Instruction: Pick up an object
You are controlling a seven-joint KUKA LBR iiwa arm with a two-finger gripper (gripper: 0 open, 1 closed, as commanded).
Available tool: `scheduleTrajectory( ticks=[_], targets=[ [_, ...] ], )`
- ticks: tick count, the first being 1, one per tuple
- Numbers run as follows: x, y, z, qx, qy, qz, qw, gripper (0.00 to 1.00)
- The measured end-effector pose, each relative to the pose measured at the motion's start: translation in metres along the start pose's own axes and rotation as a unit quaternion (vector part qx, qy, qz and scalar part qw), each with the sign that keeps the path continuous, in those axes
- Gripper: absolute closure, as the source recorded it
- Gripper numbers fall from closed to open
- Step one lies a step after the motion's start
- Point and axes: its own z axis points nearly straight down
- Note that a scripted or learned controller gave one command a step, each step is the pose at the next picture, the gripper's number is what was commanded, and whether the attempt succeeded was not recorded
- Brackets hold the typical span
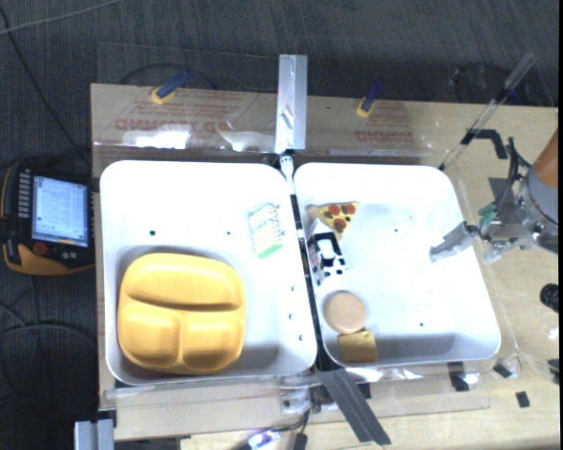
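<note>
Bread mould (180, 308) in left bin (131, 190); pizza toy (337, 215), disc (345, 310) in right bin (450, 279).

You're looking down on dark grey carpet floor (56, 64), thin cables (38, 22) trailing across it at 10 o'clock. Wooden bench (108, 101) fills centre, clear plastic sheet (197, 120) taped along far edge at 12 o'clock, yellow-and-blue clips (169, 87) holding it. Metal strip (292, 101) stands upright at 12 o'clock. Handheld control pad (47, 216), screen lit, lies on floor at 9 o'clock. Light even, soft shadows.
</note>
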Motion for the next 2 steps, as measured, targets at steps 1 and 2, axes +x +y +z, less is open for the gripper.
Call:
scheduleTrajectory(
  ticks=[1,2],
  targets=[
    [-0.0209,-0.0194,-0.1249,-0.001,-0.002,0.321,0.9471,0.0],
    [-0.021,-0.019,-0.1337,0.001,-0.004,0.321,0.9472,1.0]
  ],
)
